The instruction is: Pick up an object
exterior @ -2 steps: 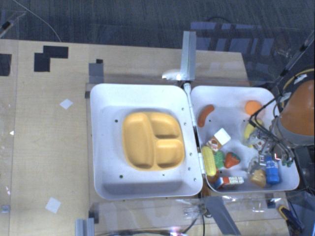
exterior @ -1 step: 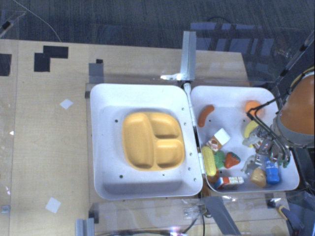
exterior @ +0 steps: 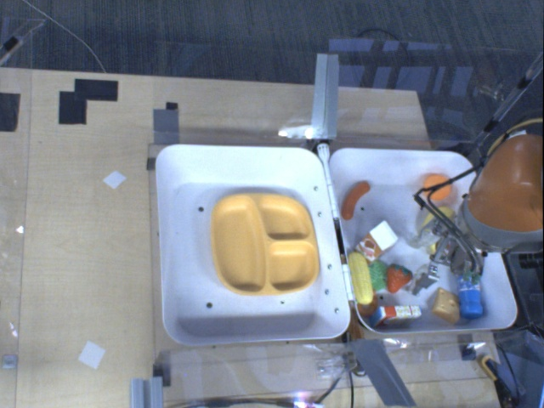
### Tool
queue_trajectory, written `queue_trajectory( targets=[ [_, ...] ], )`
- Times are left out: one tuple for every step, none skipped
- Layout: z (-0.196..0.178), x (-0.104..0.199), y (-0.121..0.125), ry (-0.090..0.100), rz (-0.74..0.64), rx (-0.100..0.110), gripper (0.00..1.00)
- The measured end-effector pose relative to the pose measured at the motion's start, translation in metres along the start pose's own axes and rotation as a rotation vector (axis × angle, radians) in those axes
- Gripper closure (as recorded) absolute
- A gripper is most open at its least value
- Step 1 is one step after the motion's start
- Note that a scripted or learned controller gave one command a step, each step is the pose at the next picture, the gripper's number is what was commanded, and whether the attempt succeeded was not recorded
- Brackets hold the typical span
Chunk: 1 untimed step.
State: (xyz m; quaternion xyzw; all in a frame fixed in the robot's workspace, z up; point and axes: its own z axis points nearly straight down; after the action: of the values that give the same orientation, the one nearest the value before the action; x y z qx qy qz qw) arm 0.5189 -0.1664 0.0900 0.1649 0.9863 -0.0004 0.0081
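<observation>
The claw [exterior: 432, 270] hangs low inside the right-hand bin [exterior: 391, 172], at the end of the grey arm [exterior: 510, 198] with its orange band, which comes in from the right of the view. From where I stand its tip is a tangle of dark metal and cable. I cannot tell whether it is released or clenched, or whether it has hold of anything.

Everything there is to pick up lies close around the claw in that same bin. Just to the claw's left is a red strawberry-like piece [exterior: 398, 276] with a green top, very near the tip, though I cannot say if they touch. Left of that again lies a yellow corn cob [exterior: 360, 277] along the bin's wall. Up and to the left of the claw sits a white cube [exterior: 382, 235], with a small printed packet [exterior: 368, 247] beside it. Farther up-left lies a reddish sausage [exterior: 355, 198].

Straight above the claw is an orange ball [exterior: 436, 185], partly behind a black cable. Just below the claw is a tan block [exterior: 444, 304], and below-right of it a blue item [exterior: 470, 300]. Below-left lies a red and white tube [exterior: 399, 313].

Well to the claw's left, the other bin [exterior: 183, 228] holds a yellow divided tray [exterior: 263, 243].
</observation>
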Motion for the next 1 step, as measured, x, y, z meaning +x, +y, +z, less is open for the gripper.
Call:
queue_trajectory(
  targets=[
    [-0.023, -0.0168, -0.0356, 0.006, 0.127, 0.001, 0.0]
  ],
)
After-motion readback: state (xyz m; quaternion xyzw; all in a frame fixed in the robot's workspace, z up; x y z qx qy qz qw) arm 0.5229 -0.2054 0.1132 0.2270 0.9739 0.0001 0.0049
